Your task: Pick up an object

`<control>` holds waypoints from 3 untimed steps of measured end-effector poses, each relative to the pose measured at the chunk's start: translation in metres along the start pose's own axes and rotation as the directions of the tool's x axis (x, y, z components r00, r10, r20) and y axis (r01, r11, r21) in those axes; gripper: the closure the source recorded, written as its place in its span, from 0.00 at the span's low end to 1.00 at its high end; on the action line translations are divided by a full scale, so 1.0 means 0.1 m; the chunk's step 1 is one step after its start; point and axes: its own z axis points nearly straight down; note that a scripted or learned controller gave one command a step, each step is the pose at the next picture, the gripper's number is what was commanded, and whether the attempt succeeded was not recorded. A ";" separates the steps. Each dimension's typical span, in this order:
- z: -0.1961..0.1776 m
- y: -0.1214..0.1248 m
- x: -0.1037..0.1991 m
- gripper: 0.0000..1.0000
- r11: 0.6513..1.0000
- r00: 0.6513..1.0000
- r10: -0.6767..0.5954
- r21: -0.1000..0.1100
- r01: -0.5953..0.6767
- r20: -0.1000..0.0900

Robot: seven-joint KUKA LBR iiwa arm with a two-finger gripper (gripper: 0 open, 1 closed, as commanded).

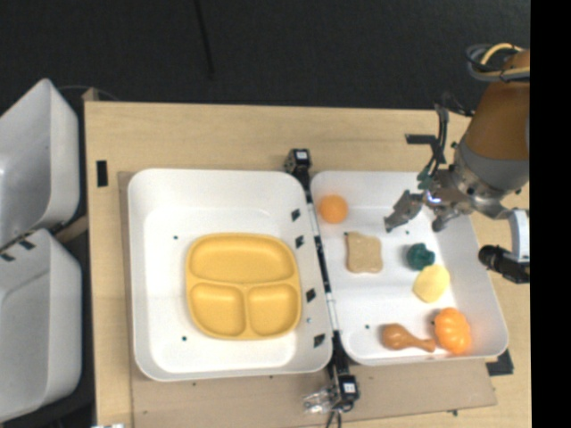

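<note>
The pale wooden bench [223,136] bears two shallow white plastic bins. The left bin [152,239] holds a yellow three-compartment plastic tray [243,283] at its middle. The grey arm with its orange band [500,132] reaches over the right bin's [393,333] far right corner, its two-finger gripper [417,214] spread and holding nothing. In the right bin lie a tan bread slice [363,251] near the centre, an orange pumpkin [452,329] and brown drumstick [406,337] along the near edge, a pale yellow lump [432,283], a dark green piece [420,257], and a small orange ball [333,209] near the far left corner.
</note>
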 end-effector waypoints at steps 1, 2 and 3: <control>-0.08 0.02 0.00 0.00 1.000 1.000 -0.003 -0.013 0.003 0.002; 0.50 0.03 -0.10 0.00 1.000 1.000 0.000 -0.009 0.000 0.003; 0.93 0.05 -0.11 0.00 1.000 1.000 0.002 -0.010 -0.002 0.003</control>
